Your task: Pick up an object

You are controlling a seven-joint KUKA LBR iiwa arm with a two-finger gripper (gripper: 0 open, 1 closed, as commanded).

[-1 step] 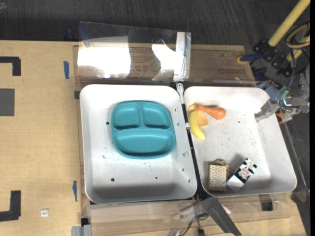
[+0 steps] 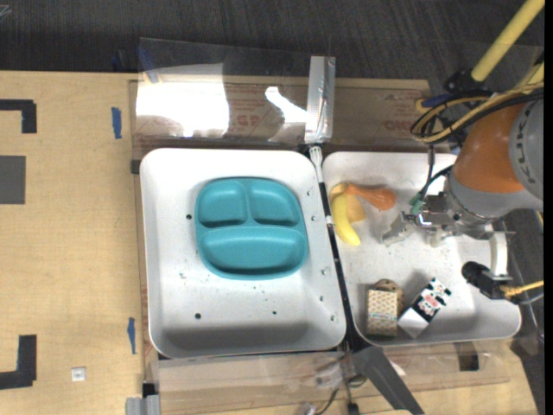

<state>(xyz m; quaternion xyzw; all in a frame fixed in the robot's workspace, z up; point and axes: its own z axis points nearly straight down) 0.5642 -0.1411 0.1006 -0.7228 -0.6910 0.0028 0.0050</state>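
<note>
Camera view: yellow banana, curved, unpeeled.

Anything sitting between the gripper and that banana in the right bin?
Nothing visible. The gripper hangs just right of the banana, with bare bin floor between them. The orange piece lies beyond the banana, off that line.

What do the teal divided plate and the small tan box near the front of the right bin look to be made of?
Teal divided plate: likely molded plastic, smooth and matte to satin; it has an even colour and rounded compartment edges.

Small tan box: probably cardboard or woven fibre, dull finish; its speckled, textured faces suggest this, but it is too small to be sure.
</note>
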